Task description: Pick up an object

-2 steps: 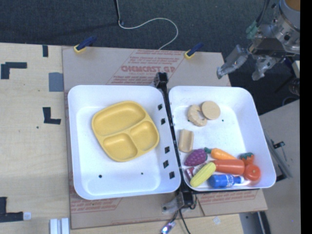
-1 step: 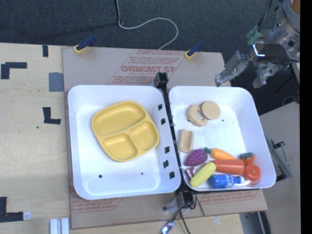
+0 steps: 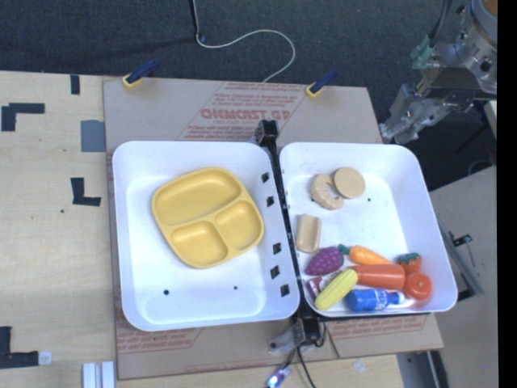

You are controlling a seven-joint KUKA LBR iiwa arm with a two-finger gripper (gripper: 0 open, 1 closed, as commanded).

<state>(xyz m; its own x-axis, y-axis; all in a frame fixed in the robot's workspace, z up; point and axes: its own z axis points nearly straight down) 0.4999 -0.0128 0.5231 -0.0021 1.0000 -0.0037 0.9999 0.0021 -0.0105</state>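
While I hang at the upper right of the frame, beyond the top right corner of the right bin (image 3: 420,186), my gripper (image 3: 401,126) sits over dark floor, and I cannot tell how my fingers stand from this angle. Nothing is between them that I can see.

Toward the lower right of the frame, the right bin holds the toy food. Two round cookies (image 3: 338,187) lie near its upper middle, a tan bread slice (image 3: 308,234) just beside the divider edge. Along the bottom edge crowd a purple grape bunch (image 3: 325,259), a yellow corn cob (image 3: 336,288), a carrot (image 3: 368,256), a red-orange sausage (image 3: 380,276), a tomato (image 3: 417,285) and a blue bottle (image 3: 370,301), most touching each other. Open white floor lies along the bin's right wall and upper right corner.

At the frame's centre left, the left bin (image 3: 129,217) carries a yellow divided plate (image 3: 208,215), with bare room along its lower edge.

Red print on the cardboard (image 3: 242,111) above the bins reads roughly "CHEMCAST GP"; the smaller lines are too blurred to read.
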